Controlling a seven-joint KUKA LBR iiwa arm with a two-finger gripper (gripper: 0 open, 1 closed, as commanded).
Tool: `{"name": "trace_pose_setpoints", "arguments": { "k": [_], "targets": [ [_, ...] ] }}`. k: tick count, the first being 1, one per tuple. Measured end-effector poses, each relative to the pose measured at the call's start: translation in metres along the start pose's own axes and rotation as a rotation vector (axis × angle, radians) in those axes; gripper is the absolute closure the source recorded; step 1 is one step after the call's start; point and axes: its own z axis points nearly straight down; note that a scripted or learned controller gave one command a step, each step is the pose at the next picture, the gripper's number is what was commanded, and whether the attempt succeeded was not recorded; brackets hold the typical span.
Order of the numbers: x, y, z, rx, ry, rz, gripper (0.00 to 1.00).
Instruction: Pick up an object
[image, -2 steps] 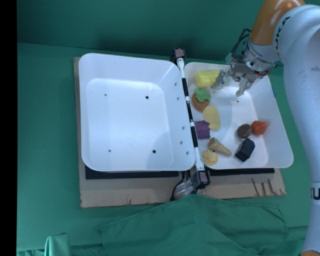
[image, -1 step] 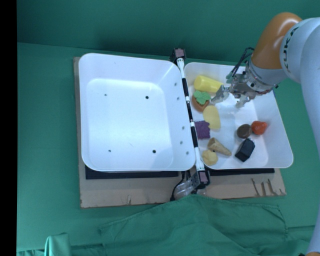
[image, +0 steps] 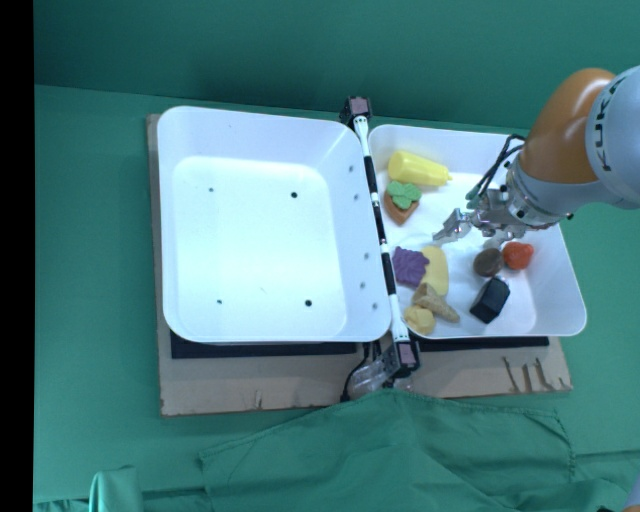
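Note:
The right bin (image: 560, 310) holds several toy items. A yellow corn-like piece (image: 418, 168) lies at the back, with an orange and green piece (image: 402, 200) beside it. Nearer the front are a purple piece (image: 409, 266), a pale yellow slab (image: 437, 266), a tan piece (image: 436, 303) and a small yellow piece (image: 420, 320). A brown round item (image: 487, 262), a red-orange item (image: 517, 255) and a black block (image: 490, 299) sit on the right. My gripper (image: 452, 226) hangs over the bin's middle, just above and left of the brown item, with nothing seen in it.
The left bin (image: 180, 140) stands beside the right one, with a black-and-white divider bar (image: 375, 215) between them. Both rest on a cardboard sheet (image: 250, 395). Green cloth (image: 400, 450) is bunched up at the front.

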Motion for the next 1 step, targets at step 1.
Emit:
{"name": "trace_pose_setpoints", "arguments": {
  "k": [1],
  "targets": [
    [0.0011, 0.0997, 0.0046, 0.005, 0.001, -0.005, 0.00]
  ]
}}
